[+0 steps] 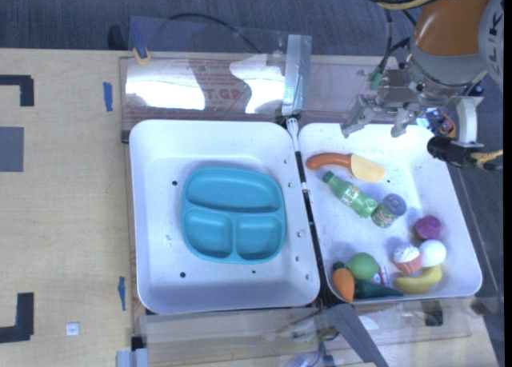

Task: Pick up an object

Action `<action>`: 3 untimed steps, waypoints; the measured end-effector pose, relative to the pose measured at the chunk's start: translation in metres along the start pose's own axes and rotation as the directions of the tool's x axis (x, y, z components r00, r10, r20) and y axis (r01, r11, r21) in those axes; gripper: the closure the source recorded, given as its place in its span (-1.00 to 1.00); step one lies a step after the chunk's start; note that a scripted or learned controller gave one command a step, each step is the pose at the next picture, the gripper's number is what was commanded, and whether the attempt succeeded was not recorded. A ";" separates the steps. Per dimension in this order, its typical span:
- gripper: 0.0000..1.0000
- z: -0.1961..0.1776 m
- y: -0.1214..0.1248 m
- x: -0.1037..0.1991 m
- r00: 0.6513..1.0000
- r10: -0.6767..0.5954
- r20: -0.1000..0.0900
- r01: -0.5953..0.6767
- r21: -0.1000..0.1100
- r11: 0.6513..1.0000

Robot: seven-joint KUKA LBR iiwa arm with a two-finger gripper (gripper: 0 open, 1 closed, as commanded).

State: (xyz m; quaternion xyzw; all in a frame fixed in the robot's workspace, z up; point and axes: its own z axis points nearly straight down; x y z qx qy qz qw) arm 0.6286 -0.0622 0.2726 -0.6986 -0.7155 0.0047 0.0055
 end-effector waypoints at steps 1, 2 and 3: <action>-1.00 0.096 -0.027 0.020 0.998 -0.066 0.000 0.066 -0.001 0.998; -1.00 0.048 -0.026 0.010 0.993 -0.114 0.004 0.114 -0.015 0.993; -1.00 0.160 -0.039 -0.053 0.994 -0.110 0.000 0.110 -0.002 0.994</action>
